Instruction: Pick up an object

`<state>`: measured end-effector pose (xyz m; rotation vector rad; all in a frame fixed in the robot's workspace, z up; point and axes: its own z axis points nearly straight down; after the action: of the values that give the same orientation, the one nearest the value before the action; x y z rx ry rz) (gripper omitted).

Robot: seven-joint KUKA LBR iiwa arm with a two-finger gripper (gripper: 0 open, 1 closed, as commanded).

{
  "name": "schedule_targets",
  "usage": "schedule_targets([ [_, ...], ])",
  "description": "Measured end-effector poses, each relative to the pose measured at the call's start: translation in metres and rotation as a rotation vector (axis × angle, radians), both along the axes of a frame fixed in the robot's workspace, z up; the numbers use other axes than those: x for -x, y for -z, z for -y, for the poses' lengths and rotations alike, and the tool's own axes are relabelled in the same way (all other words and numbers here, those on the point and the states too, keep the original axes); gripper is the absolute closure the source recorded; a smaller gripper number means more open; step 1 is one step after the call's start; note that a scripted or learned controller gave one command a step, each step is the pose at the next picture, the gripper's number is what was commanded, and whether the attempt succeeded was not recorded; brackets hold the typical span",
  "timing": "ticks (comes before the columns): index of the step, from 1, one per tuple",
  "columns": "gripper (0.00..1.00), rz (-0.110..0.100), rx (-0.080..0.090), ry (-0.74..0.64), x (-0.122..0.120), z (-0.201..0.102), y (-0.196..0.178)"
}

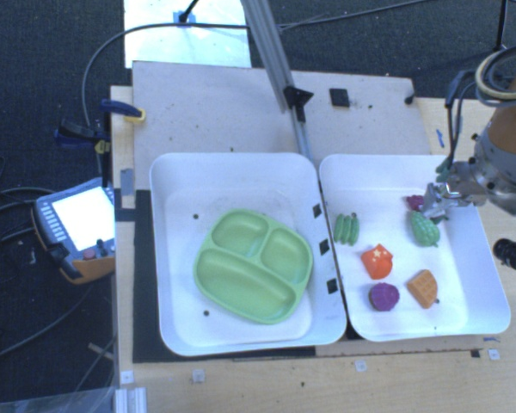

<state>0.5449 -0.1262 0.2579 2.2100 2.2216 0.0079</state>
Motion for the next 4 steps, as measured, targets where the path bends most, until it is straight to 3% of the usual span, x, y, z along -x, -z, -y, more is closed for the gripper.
schedule_targets([
  [1,1.00,-0.006,-0.002,0.000,-0.001,0.000,0.002],
  [4,1.00,-0.009,-0.004,-0.005,0.001,-0.162,0.024],
])
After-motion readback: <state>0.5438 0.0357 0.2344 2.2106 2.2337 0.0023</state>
